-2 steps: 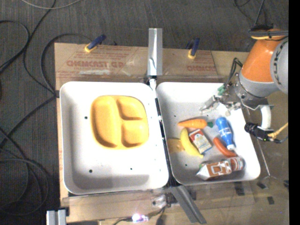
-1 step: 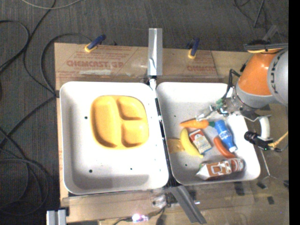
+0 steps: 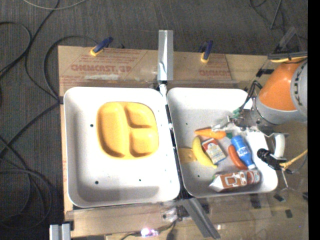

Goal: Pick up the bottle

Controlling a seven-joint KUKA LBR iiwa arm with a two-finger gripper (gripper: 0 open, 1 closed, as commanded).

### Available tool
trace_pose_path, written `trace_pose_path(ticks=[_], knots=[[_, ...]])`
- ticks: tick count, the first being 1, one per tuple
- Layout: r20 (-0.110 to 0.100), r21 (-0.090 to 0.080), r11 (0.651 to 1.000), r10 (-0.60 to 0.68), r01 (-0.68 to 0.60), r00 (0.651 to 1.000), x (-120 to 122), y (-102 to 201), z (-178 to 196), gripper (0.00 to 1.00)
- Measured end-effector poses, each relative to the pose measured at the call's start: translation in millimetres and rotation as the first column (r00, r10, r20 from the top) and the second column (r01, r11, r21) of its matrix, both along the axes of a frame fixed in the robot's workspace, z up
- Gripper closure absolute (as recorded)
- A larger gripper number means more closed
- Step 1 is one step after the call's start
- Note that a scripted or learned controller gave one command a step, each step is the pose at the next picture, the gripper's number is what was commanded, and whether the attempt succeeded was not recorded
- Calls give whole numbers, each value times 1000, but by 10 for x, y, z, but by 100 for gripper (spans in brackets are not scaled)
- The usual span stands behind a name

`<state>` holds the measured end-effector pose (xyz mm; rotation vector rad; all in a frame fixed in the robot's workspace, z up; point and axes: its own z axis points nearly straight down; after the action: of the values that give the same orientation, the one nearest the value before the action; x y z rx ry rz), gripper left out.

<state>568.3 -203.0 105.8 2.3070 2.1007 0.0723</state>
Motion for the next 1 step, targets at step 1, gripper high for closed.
trace_pose_path(ticks=[1], knots=[[-5,-7,999,43,-43,999,-81,25,-18,0]])
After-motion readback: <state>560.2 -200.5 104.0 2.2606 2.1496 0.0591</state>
